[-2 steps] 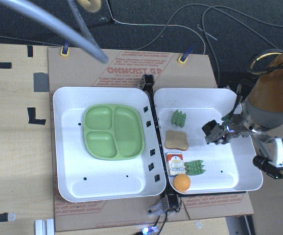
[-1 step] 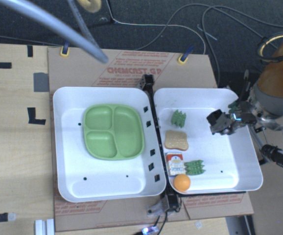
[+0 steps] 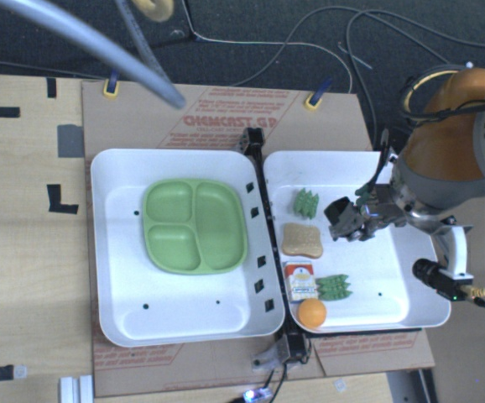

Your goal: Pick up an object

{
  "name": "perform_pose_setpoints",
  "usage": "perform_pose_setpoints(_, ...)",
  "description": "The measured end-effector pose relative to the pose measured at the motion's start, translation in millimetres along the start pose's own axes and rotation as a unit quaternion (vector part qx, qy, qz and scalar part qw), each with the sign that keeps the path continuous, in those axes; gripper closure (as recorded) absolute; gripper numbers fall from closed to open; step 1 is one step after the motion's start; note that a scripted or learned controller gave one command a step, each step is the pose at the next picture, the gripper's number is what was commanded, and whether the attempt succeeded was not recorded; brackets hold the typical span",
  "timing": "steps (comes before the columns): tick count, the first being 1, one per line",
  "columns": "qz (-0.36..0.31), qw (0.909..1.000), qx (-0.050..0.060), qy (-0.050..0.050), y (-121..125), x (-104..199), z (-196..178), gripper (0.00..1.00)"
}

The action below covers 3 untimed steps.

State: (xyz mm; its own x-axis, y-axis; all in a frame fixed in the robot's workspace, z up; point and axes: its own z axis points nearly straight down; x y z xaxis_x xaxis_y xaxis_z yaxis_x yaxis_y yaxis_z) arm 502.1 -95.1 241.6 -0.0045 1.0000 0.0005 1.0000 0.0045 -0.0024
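The nearest candidate for a pick is the slice of toast (image 3: 301,240), a tan, squarish piece lying flat on the floor of the right bin (image 3: 393,309), near the divider (image 3: 263,225) between the two bins. It looks like a light toy food item, probably stiff plastic or foam; because it lies flat and low, I judge the best hold is across its two opposite edges with the fingers coming straight down, as a grip on the flat top would simply slide off. Just above it sits a small green ridged piece (image 3: 306,202), taller and bumpy, likely easier to pinch across its narrow sides. Below the toast lie a small red-and-white carton (image 3: 301,280), a green leafy piece (image 3: 334,287) beside it, and an orange ball (image 3: 311,313) at the bin's near edge; the ball would tend to roll away from a closing pinch. The gripper (image 3: 349,220) hangs over the right bin, just to the right of the toast and apart from it, with nothing visibly between its fingers; whether they are spread or together I cannot tell. In the left bin (image 3: 117,309) rests a green divided plate (image 3: 195,226).
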Motion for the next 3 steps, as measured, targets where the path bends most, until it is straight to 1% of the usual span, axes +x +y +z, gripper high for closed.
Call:
perform_pose_setpoints(2,-0.001,1.0,0.0,0.0,-0.7,88.3,-1.6,1.0)
perform_pose_setpoints(3,-0.001,1.0,0.0,0.0,6.1,142.6,-3.9,1.0)
